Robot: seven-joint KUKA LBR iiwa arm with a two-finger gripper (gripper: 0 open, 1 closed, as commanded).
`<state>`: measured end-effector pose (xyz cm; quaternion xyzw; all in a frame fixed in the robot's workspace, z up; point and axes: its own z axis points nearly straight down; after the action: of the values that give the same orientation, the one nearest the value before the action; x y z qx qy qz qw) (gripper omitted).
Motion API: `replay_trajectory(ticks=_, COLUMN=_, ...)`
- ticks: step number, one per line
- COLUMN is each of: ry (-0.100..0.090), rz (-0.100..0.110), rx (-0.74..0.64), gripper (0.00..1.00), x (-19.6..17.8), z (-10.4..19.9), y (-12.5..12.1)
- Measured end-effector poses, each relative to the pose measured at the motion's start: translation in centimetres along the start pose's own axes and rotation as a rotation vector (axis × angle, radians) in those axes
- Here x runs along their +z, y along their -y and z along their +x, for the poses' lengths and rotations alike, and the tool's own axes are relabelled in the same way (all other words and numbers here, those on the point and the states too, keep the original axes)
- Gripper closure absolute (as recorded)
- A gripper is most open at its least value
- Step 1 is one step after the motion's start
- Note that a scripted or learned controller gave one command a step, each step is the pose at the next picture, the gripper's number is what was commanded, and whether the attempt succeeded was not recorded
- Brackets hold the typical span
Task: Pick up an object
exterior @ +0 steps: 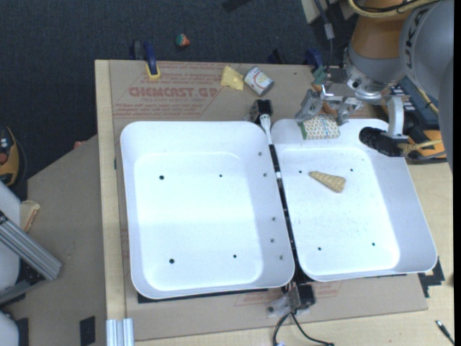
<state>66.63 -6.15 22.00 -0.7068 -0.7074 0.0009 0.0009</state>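
Brown cardboard covers tabletop [180,96] w/ dark carpet [86,20] beyond; pincer [328,107] at right bin's [403,229] far rim grips a speckled block [320,128], cone [328,181] lying mid-bin.

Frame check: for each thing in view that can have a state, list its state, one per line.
gripper: above the right bin's far left corner, fingers closed on the patterned block.
patterned block: held between the fingers, at the bin's far edge.
cone-shaped piece: lying on its side in the right bin, apart from the gripper.
right bin: holds the cone.
left bin: upright, seated beside the right bin.
small box: lying on the board behind the bins.
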Motion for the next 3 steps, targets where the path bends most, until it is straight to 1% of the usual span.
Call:
replay_trajectory(ticks=1, ry=-0.001, rz=0.001, rx=-0.002, gripper=1.0, x=0.8, z=3.4, y=0.0)
replay_trajectory(ticks=2, ry=0.0, rz=0.001, rx=0.004, gripper=1.0, x=0.3, z=-0.5, y=2.5)
replay_trajectory(ticks=3, ry=-0.001, rz=0.003, rx=-0.002, gripper=1.0, x=2.6, z=3.6, y=2.3)
